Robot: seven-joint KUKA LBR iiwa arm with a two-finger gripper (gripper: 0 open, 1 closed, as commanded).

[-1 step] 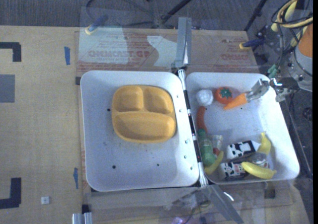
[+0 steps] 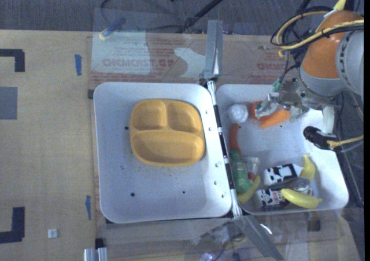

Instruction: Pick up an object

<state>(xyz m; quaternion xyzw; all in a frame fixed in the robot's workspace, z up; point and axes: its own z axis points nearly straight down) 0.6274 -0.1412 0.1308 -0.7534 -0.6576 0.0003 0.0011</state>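
**Claw over the right bin with a carrot at its tips**

The arm [image 2: 341,51] reaches in from the right, its orange band high above the right bin [image 2: 335,190]. The claw [image 2: 276,109] hangs over the upper part of that bin. An orange carrot [image 2: 274,118] sits right at its tips and seems to lie between the fingers, so the claw looks closed on the carrot, though the slanted view makes the contact hard to judge.

Just left of the carrot lies a white ball [image 2: 238,113], near the bin's upper left corner. Along the bin's left wall runs a thin red-orange stick-like thing [image 2: 233,136], and below it a green bottle-shaped thing [image 2: 237,167]. A yellow banana [image 2: 300,198] lies near the lower right corner, with a second yellow piece [image 2: 309,167] above it. Between them sits a black-and-white patterned box [image 2: 282,174], and another like it [image 2: 269,197] lies below.

The left bin [image 2: 115,196] holds a yellow divided plate [image 2: 167,132], with three compartments, lying flat towards the upper middle. Both bins rest side by side on the bench [image 2: 46,138].
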